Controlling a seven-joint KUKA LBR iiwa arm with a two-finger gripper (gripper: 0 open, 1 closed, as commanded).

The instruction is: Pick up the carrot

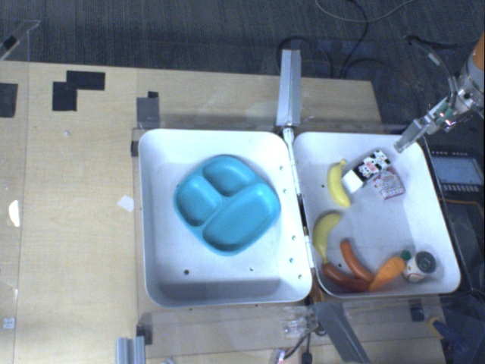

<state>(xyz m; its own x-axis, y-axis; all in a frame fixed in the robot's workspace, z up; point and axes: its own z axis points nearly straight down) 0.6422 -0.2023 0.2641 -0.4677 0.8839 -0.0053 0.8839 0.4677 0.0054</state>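
Note:
The orange carrot (386, 272) lies in the near right corner of the right bin (424, 203), its green end pointing toward a small round dark object (425, 262). My gripper (411, 136) hangs over the bin's far right corner, well away from the carrot and higher up in the view. Nothing shows in it.
Beside the carrot lie an orange-red sausage (354, 259) and a darker one (339, 277). Two bananas (338, 184) (326, 233) sit along the bin's left side, and a small box (371, 167) and packet (391, 185) sit near the far end. A blue divided plate (227, 203) rests in the left bin (163, 264).

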